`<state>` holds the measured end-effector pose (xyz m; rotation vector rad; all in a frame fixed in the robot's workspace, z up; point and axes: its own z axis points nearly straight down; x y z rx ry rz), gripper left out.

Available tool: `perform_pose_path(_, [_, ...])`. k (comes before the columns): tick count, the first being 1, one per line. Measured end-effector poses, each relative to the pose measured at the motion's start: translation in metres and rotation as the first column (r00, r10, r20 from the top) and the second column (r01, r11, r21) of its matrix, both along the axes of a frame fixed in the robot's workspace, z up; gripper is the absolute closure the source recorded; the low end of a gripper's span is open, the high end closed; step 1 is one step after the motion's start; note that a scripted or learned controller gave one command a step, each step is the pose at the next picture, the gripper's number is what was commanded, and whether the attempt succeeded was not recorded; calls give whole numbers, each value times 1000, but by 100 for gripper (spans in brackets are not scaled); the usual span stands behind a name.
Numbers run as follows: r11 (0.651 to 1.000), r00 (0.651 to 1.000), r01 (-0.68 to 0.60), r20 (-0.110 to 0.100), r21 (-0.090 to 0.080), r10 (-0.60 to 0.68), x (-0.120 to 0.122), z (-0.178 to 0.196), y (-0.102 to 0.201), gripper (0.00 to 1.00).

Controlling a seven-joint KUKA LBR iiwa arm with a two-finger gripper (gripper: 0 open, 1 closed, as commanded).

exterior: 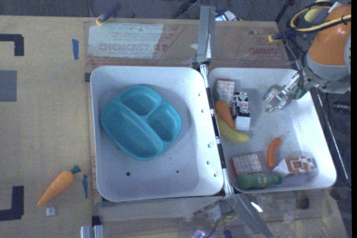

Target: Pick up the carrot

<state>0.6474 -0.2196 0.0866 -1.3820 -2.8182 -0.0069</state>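
One carrot [225, 113] in right bin, left of claw [273, 100]; claw open, empty.

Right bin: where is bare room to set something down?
In the right bin, bare floor lies along its far right, between the gripper and the juice carton. Its left side is crowded: carrot, banana, milk carton.

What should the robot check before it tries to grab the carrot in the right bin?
1. Carrot in view in the right bin: ok.
2. Gripper above that bin: ok.
3. Gripper over the carrot: not ok, it is off to the side.
4. Room around the carrot: not ok, banana and cow-print box crowd it.
5. Fingers open: cannot tell.
6. Gripper carrying anything: cannot tell.
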Motion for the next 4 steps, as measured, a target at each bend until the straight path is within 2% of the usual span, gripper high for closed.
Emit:
perform_pose_path(1, [940, 940, 342, 2, -5, -342, -22, 0, 20, 0])
perform_pose_path(2, [963, 963, 268, 2, -5, -268, -53, 49, -4, 0])
perform_pose_path(3, [976, 976, 217, 6, 4, -217, -38, 1, 4, 0])
perform_pose_path(4, [851, 851, 525, 0, -4, -525, -99, 60, 31, 0])
